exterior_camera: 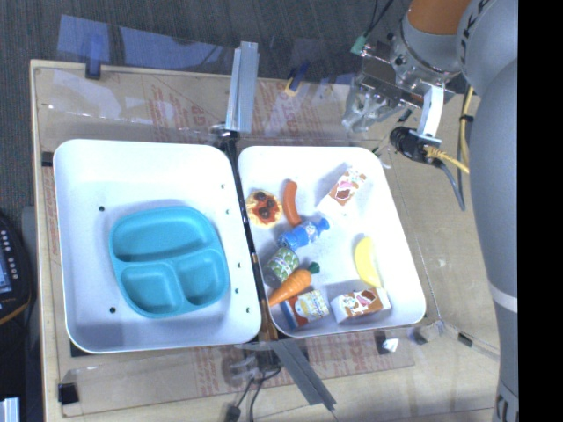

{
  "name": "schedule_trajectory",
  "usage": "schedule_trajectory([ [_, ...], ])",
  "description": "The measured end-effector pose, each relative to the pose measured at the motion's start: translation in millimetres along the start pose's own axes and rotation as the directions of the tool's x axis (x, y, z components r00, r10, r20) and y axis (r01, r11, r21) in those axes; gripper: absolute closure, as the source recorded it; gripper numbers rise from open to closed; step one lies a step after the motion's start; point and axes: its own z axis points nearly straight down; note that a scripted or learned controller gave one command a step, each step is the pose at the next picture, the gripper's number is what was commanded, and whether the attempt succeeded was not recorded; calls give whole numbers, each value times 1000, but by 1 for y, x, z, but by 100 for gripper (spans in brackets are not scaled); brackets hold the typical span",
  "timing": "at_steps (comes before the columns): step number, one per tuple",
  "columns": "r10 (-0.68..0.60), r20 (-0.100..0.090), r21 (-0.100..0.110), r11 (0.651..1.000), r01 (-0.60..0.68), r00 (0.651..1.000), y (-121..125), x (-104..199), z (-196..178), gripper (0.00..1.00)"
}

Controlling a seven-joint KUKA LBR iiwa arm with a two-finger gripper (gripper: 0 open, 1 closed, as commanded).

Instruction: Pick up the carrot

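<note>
Half carrot (290,287) visible, tip behind bin wall (260,310)

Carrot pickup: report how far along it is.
Done: nothing visible yet. The carrot lies in the right bin, near its front left corner, beside a small green packet. In hand: the gripper hovers above the bench beyond the bin's far edge, carrying nothing. Left: reach, grasp, lift.

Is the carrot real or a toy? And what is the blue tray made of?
The carrot looks like a plastic toy: its orange is even and smooth, with a slight sheen and a moulded green top. The blue tray also looks like plastic, in one flat colour, with rounded pressed-in compartments and a soft shine. Neither can be told for sure from here.
</note>
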Motion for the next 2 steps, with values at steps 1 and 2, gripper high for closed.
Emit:
schedule_trajectory([
  [1,323,0,1,947,-323,947,-13,43,-19,100],
  [2,507,-2,1,862,-507,862,-51,108,-89,100],
])
